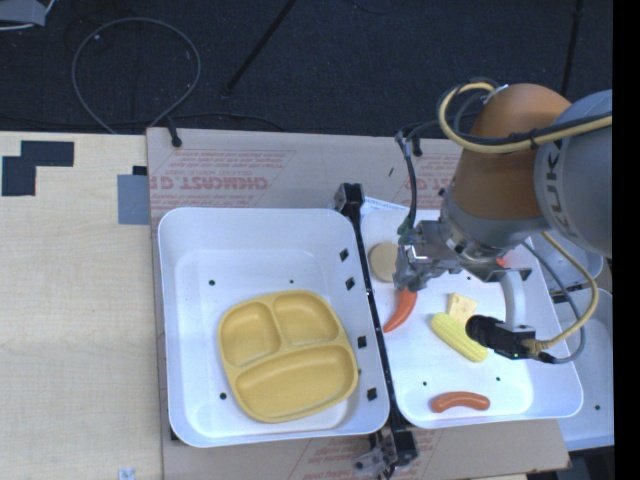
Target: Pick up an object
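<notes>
My gripper [408, 284] hangs over the left part of the right bin [560, 393], close to the divider between the bins. An orange-red chilli pepper [400, 311] points down and to the left from it, its upper end caught between the fingers. A tan round disc [381, 261] lies just left of the gripper. To its right are a yellow corn cob [455, 336] and a small yellow cheese wedge [462, 306]. An orange sausage [460, 402] rests near the bin's front edge.
The left bin [190, 268] holds a yellow divided plate [288, 353]. The arm's grey and orange body [510, 168] covers the back of the right bin. A cardboard sheet [250, 168] lies under both bins.
</notes>
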Available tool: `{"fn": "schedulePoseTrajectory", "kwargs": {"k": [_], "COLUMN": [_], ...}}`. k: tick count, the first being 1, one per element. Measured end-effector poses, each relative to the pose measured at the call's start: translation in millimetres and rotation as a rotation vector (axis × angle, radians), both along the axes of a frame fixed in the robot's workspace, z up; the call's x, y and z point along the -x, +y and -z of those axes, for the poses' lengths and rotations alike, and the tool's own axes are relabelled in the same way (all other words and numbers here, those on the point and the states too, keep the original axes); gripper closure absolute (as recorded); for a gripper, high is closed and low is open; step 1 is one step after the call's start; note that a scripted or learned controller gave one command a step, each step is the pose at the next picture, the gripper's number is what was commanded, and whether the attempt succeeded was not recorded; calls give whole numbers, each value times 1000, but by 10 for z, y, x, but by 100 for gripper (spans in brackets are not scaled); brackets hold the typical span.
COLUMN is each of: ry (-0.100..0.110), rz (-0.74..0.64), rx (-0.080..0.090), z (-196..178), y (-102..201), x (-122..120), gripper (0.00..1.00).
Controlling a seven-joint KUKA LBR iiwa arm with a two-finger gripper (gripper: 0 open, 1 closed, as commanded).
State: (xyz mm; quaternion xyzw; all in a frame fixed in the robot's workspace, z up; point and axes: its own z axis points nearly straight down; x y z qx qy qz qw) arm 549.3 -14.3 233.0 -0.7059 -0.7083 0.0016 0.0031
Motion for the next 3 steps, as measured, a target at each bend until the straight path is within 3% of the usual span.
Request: {"fn": "schedulePoseTrajectory", "kwargs": {"k": [2,3], "ry": [-2,-2], "rz": [-2,1], "rx": [1,2], "z": [-29,-30], "y": [1009,986], "x": [182,179], "gripper": [100,0]}}
